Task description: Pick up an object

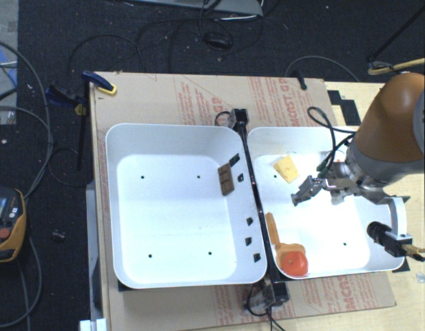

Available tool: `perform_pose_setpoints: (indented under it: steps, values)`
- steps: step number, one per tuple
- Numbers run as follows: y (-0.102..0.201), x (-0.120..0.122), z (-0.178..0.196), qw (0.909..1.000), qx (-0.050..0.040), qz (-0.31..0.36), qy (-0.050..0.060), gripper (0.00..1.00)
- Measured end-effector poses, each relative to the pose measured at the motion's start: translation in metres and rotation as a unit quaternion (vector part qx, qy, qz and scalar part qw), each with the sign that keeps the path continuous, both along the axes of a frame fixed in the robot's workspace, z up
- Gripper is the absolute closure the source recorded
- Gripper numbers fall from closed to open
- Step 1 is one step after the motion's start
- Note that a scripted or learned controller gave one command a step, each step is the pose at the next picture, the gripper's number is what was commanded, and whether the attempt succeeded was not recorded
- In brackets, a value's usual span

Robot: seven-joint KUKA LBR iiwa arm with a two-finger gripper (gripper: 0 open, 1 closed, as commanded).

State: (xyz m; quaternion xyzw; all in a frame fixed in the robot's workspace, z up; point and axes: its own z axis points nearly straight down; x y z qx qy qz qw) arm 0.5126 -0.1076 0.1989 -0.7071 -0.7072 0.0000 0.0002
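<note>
In the right bin [350,264] a pale yellow block [286,168] lies near the back left. A red ball [293,262] rests at the front left corner, touching an orange wooden stick [273,230] that runs along the bin's left wall. My gripper [303,192] hangs over the middle of this bin, pointing left, a little to the right of and below the yellow block. Nothing is seen between its dark fingers. In the left bin [129,150] a small brown block [226,179] lies by the right wall.
The two bins sit side by side on a cardboard sheet [191,95], joined by a black clamp strip [252,192]. A black knob [379,233] on the arm's bracket overhangs the right bin's front right. Cables lie on the dark floor behind.
</note>
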Motion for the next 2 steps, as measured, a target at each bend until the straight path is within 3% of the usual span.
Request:
perform_pose_setpoints:
  steps: [1,2]
  values:
    - [-0.018,0.043,0.006,1.0,-0.0003,0.0,0.0,0.0]
    - [-0.045,0.068,-0.016,1.0,-0.0001,-0.001,0.001,0.0]
